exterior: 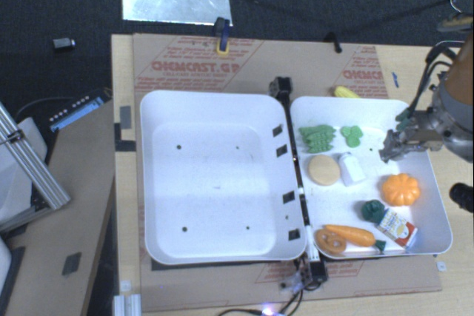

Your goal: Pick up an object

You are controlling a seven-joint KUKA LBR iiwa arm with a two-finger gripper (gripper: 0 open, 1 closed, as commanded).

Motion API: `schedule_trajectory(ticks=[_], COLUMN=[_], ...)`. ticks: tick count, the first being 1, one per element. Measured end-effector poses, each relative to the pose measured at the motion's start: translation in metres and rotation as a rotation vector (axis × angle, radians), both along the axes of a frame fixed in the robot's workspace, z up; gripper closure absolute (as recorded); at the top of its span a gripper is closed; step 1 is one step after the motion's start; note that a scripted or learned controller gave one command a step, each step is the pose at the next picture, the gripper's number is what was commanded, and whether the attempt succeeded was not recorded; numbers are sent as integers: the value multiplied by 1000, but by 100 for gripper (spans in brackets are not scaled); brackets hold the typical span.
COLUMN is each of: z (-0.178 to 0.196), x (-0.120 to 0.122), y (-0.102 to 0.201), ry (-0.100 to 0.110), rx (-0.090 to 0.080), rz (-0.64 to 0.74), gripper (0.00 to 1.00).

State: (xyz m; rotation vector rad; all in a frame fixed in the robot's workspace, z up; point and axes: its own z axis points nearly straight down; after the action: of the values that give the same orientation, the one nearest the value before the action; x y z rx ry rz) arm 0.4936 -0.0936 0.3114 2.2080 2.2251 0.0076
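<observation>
The right bin (433, 159) holds several toy foods. A leafy green piece (318, 137) and a smaller green piece (351, 135) lie at its back. A tan disc (324, 170) and a white bottle (351, 168) sit mid-bin. An orange pumpkin (401, 189) rests toward the right wall. A green and red carton (390, 223), a carrot (354, 234) and an orange slice (329, 241) line the front. My gripper (392, 148) hangs over the bin's right half, just behind the pumpkin and right of the bottle, with nothing visibly in it.
The left bin (159, 233) stands beside the right one, split from it by a black clipped divider (292, 159). A yellow banana-like piece (346, 92) lies at the right bin's back rim. Cardboard (192, 63) underlies both bins.
</observation>
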Motion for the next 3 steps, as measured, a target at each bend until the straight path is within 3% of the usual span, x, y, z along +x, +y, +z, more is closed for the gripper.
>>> schedule_trajectory(ticks=[1, 2, 3], z=[173, 228, 224], x=[37, 75, 49], y=[60, 72, 116], ry=[-15, -3, 7], rx=[1, 1, 3], rz=[3, -1, 0], gripper=[100, 100, 100])
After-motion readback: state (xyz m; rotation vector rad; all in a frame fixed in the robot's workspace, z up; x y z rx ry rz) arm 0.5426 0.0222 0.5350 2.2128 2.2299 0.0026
